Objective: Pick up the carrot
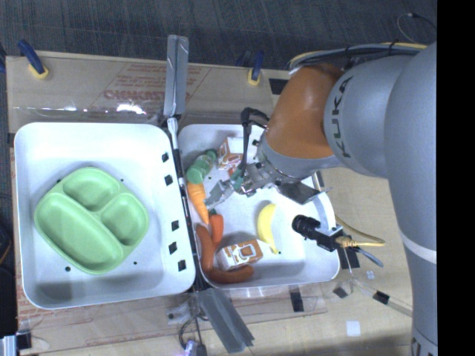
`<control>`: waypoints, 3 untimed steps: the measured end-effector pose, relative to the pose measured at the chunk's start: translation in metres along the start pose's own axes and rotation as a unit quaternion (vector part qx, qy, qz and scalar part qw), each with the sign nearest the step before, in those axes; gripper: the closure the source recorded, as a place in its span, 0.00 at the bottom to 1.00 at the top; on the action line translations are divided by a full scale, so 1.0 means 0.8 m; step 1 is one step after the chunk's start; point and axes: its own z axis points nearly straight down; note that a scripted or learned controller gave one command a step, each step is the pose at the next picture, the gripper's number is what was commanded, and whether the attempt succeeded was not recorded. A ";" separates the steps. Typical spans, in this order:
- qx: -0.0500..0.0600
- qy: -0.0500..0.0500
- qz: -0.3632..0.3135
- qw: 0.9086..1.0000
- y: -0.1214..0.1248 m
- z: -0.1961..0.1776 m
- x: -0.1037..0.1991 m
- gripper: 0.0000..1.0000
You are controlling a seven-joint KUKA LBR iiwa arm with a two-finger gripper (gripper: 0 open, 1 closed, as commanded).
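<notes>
Lying along the left wall of the right bin (320,271), the carrot (197,201) has its long axis running roughly up and down the view, tilted a little. Its pale, blunter end points toward the far side of the bin, near a green bottle-like item (200,167); its other end points toward the near side. A second, redder carrot-shaped piece (216,227) lies just beside it, closer to the near wall, and a reddish sausage-like item (220,268) curves along the bin's near-left corner. A small orange-and-white carton (241,253) sits next to that, and a banana (266,227) lies toward the middle of the bin, well apart from the carrot.

The hand (223,189) hangs over the right bin, just right of the carrot's upper half, reaching in from the grey arm (386,102) with its orange band. Whether its fingers stand wide or narrow cannot be told from this angle; nothing is seen between them.

The left bin (44,288) holds a green divided plate (90,218). Both bins rest on the bench (82,80).
</notes>
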 end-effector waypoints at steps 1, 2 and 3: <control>0.000 0.000 0.000 1.000 0.014 0.000 0.087 0.00; -0.001 0.000 -0.006 1.000 0.049 -0.071 0.169 0.00; 0.000 -0.001 0.005 1.000 0.015 -0.031 0.162 0.00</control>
